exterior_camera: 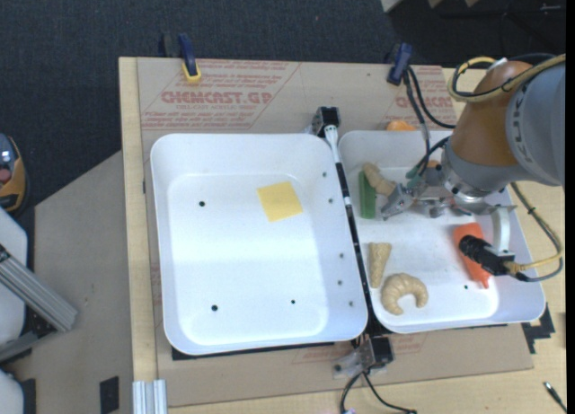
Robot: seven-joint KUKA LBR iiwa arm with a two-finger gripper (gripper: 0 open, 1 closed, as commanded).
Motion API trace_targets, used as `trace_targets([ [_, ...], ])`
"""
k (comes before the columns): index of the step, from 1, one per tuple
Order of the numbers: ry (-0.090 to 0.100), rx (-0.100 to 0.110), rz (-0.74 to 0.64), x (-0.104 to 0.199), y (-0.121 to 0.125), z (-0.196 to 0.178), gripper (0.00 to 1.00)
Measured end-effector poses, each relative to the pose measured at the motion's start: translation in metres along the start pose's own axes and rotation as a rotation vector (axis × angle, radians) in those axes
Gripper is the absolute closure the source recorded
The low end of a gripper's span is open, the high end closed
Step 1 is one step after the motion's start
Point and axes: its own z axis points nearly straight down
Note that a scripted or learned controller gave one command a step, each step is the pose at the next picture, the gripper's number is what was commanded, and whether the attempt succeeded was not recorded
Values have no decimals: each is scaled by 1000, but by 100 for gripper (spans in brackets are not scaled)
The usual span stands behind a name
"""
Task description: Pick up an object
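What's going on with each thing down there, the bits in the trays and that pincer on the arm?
Yellow square: lying flat in the left bin, alone.
Green piece: lying along the right bin's left wall.
Croissant: resting on the right bin's floor, untouched.
Cone: lying just above the croissant.
Orange piece: lying under the arm's cables.
Pincer: low in the right bin, beside the green piece; grip unclear.

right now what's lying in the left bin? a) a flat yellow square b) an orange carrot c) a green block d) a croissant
a: the flat yellow square lies by itself on the floor of the left bin, while the croissant sits in the right bin.
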Motion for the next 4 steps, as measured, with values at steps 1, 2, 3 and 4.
trace_targets([
  [1,0,65,2,-12,44,10,0],
  [2,-9,-7,14,-58,69,-49,0],
  [3,9,7,12,-93,79,3,0],
  [4,-5,-1,10,-94,79,-9,100],
])
